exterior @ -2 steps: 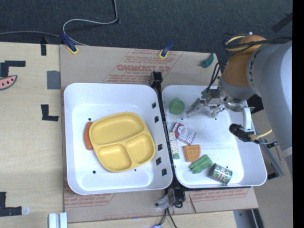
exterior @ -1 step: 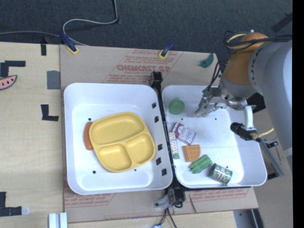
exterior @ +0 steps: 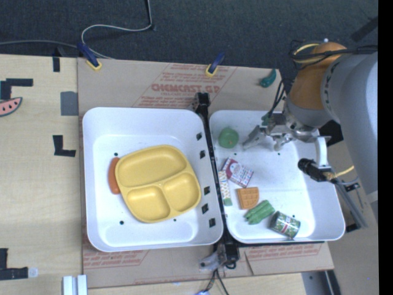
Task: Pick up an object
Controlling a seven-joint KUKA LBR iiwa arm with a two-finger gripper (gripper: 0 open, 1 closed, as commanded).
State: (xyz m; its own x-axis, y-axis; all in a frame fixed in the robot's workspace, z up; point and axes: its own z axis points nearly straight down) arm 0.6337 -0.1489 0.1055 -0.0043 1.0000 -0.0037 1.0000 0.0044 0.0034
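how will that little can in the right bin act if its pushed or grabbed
The can lies on its side near the right bin's front corner, so a push would probably roll it. Its round body looks smooth and stiff, so pincer fingers may slip unless they close across its width.

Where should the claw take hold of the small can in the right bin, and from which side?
Grip the can across its round body, coming straight down. It lies on its side near the right bin's front wall, beside the green vegetable, so close across its narrow width.

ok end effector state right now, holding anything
end effector: above the right bin, near the green ball; open or shut cannot be told.
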